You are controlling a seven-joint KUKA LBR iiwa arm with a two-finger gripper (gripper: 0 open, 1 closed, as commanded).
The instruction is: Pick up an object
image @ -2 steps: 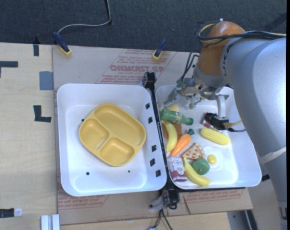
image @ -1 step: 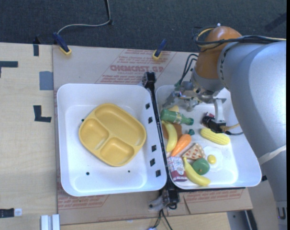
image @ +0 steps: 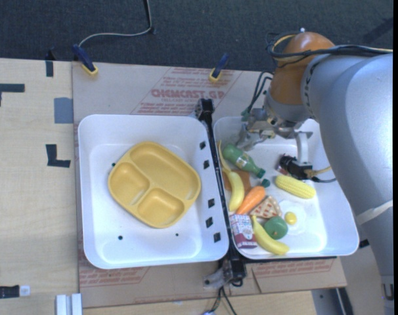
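"Well, where is the gripper (image: 250, 135)?"

"Over the right bin (image: 331, 231), near its far left corner, at the end of the grey arm (image: 356, 110) that reaches in from the right. It hangs just above the fat end of a green bottle (image: 240, 157)."

"Is it clenched on the bottle?"

"Released or clenched, I cannot tell. Its tip is too small and cluttered from this angle. Whether it touches the bottle, I cannot tell either."

"How does the bottle lie?"

"On its side on the bin floor, slantwise, with its white cap (image: 261, 173) pointing toward the near right. The fat end is close to the wall between the two bins."

"What else is in that bin?"

"Toy food, mostly crowded along the left side. A yellow banana (image: 236, 190) lies just nearer than the bottle, with a carrot (image: 251, 200) beside it. A corn cob (image: 294, 187) lies to the right, apart from the bottle. Toward the front there are a pizza slice (image: 267, 209), a fried egg (image: 292, 219), a round green fruit (image: 276, 227), a second banana (image: 270, 240) and a red-and-white packet (image: 243, 231)."

"And the left bin (image: 97, 176)?"

"One yellow divided plate (image: 153, 184) with three compartments, flat on the floor, turned at an angle, about in the middle."

"Under the bins?"

"A cardboard sheet (image: 166, 94), with a blue-and-yellow clamp (image: 85, 60) at its far left corner and another clamp (image: 219, 67) further along that edge."
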